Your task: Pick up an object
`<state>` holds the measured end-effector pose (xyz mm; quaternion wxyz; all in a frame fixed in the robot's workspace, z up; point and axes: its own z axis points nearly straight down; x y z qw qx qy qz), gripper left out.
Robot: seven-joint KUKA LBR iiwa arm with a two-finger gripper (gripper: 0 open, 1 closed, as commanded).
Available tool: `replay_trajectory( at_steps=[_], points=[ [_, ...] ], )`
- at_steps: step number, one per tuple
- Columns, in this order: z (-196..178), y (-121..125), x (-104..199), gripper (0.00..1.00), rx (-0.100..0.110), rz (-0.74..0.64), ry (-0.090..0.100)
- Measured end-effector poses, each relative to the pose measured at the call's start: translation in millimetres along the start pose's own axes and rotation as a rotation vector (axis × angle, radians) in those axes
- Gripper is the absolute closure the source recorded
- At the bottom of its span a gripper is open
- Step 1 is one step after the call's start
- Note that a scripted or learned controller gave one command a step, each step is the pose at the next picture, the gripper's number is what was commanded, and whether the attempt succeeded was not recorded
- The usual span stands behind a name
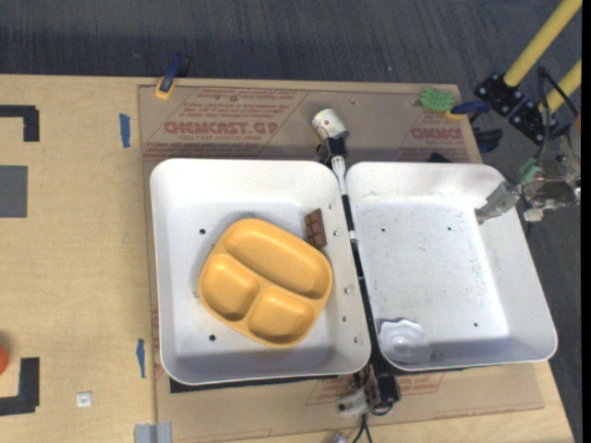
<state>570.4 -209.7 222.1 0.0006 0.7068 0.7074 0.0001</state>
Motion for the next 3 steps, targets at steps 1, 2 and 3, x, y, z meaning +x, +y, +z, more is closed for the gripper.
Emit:
replay_trajectory(
  at_steps=[1,2,3],
  points=[
    [84,-39,3,0.0,0.002,-0.08,0.001],
    [118,-72,6,0.0,-0.009,0.292,0.006],
    [125,-7,10,0.0,-0.027,-0.082,-0.008]
  ],
)
